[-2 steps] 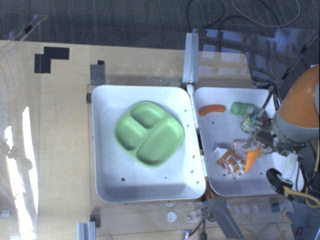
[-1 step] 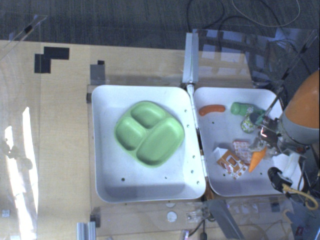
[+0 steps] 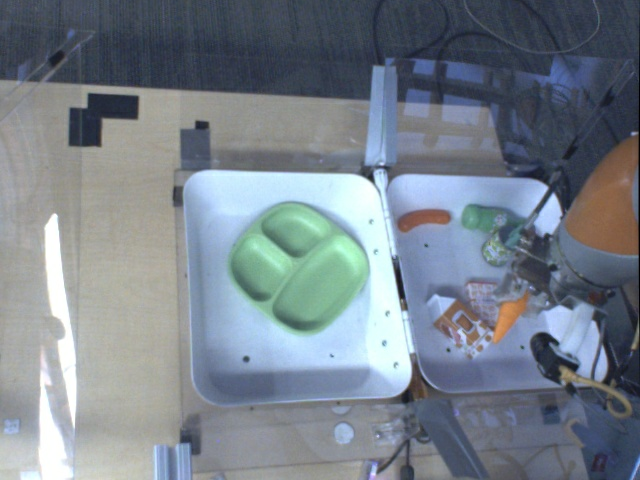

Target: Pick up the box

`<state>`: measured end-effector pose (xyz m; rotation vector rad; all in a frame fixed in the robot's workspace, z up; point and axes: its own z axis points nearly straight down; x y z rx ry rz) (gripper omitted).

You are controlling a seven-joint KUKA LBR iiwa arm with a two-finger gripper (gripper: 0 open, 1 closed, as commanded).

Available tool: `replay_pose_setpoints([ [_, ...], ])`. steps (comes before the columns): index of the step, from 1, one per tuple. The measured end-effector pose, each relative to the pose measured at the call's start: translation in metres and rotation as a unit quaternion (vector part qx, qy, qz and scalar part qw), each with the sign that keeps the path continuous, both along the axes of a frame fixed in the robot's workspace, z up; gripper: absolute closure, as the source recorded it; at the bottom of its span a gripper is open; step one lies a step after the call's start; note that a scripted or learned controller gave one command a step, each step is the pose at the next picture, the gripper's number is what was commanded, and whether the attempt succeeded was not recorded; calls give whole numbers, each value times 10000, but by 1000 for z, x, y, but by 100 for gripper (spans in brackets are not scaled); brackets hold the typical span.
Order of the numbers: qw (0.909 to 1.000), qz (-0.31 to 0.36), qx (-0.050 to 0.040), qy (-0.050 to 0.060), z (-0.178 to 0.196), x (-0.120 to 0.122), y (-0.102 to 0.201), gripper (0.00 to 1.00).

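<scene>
1. In the right bin [image 3: 440, 373] I see the box [image 3: 461, 321] lying flat near the front, beside a carrot [image 3: 509, 317].
2. Gripper [image 3: 522, 278] hangs just right of it; honestly can't tell its grip, too cluttered.
3. Left bin [image 3: 205, 368] holds a green plate [image 3: 298, 266].

one fixed camera, mounted above the bench [image 3: 100, 298], looking down at a slant from the 6 o'clock side toward 12 o'clock. mid-range: both white bins fit in frame, the left bin [image 3: 200, 268] near centre, the right bin [image 3: 430, 368] toward 3 o'clock. dark floor [image 3: 250, 18] lies beyond the bench at 12 o'clock. the arm [image 3: 605, 218] enters at 3 o'clock.
</scene>
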<state>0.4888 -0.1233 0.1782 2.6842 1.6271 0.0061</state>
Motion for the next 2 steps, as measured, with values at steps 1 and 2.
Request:
replay_pose_setpoints([
  [1, 9986, 530, -11, -5, 14, 0, 16, 100],
  [2, 9999, 168, 1, 2, -1, 0, 33, 100],
])
